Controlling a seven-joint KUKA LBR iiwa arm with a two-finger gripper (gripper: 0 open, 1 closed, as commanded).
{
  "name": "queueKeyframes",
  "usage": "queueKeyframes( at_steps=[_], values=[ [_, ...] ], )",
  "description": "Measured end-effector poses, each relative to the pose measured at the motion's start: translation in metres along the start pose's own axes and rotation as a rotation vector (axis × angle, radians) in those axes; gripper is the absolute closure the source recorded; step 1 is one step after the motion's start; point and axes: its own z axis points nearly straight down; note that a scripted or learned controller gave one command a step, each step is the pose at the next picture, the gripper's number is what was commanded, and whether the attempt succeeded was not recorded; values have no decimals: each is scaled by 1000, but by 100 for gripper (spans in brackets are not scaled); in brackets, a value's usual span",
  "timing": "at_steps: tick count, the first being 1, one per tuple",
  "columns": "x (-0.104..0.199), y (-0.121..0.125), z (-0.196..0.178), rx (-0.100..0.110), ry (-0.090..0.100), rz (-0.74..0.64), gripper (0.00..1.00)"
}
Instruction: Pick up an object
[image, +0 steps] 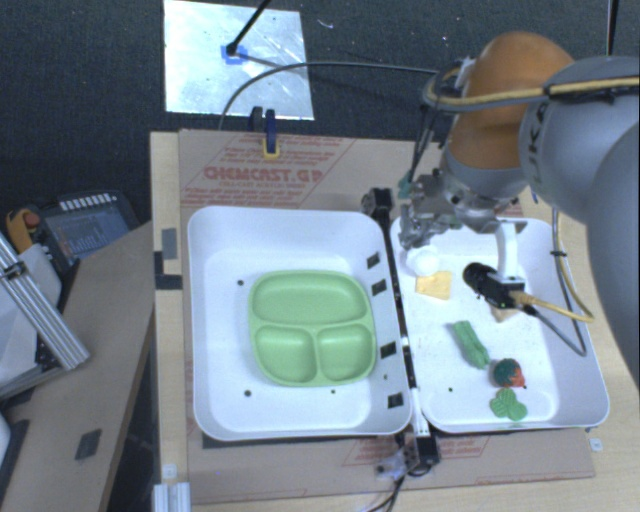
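Cardboard sheet printed "CHEMCAST" in red lies under two white bins. The left bin holds a green divided plate. The gripper hangs over the right bin's far left corner, open or closed unclear. Just beneath it lie a green stick, a yellow wedge and a white ball.

The green divided plate takes up the middle of the left bin, with bare margins along the walls. The arm overhangs the far end of the right bin. A yellow piece, green stick, red-and-green ball and green leaf dot its floor. Its near-left corner lies open.
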Motion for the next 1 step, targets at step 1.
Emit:
queueKeyframes(
  at_steps=[1],
  values=[
    [57,11,11,1,-1,1,100]
  ],
)
